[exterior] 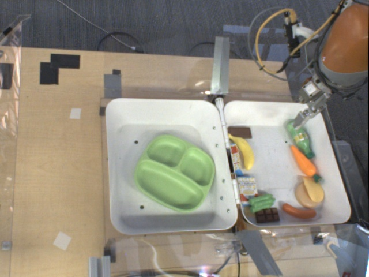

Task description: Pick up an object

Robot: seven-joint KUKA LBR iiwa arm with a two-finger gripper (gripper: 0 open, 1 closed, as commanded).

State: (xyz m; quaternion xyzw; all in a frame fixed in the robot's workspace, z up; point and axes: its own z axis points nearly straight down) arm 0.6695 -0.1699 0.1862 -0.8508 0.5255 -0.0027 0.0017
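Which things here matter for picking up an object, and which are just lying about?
Job in hand:
- two-finger gripper at the right bin's far edge
- green plastic bottle just under it
- orange toy carrot

Lying about:
- green divided plastic plate in the left bin
- yellow toy banana
- brown chocolate block
- red toy sausage

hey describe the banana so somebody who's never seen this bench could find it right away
Look at the right-hand white bin, not the one holding the green divided plate. The banana lies near that bin's left wall, just below a small brown block. It is the only yellow curved item there; the carrot across the bin is orange and straight.
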